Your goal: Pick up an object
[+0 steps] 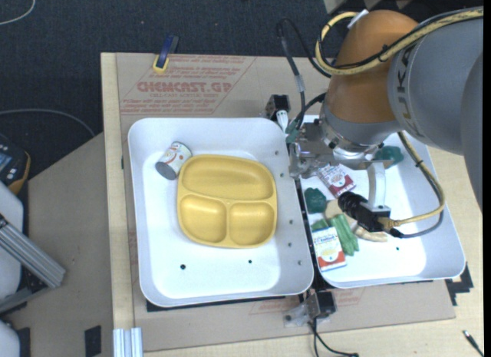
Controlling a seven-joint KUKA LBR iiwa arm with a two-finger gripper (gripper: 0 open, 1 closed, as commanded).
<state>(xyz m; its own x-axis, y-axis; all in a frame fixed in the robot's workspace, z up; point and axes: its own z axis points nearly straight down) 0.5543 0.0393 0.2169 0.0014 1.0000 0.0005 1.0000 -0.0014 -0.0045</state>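
small objects (341, 221) clutter the right bin (430, 259) beneath the arm (368, 87); jaw state cannot be told.

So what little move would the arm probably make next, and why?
Probably a short descent straight down. The gripper sits over the right white bin, above a small red-and-white packet, with green pieces close by. Nothing visibly sits between its fingers, so lowering onto that packet seems the sensible step.

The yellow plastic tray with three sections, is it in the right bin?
No, the yellow plastic tray lies in the left white bin, beside a small can.
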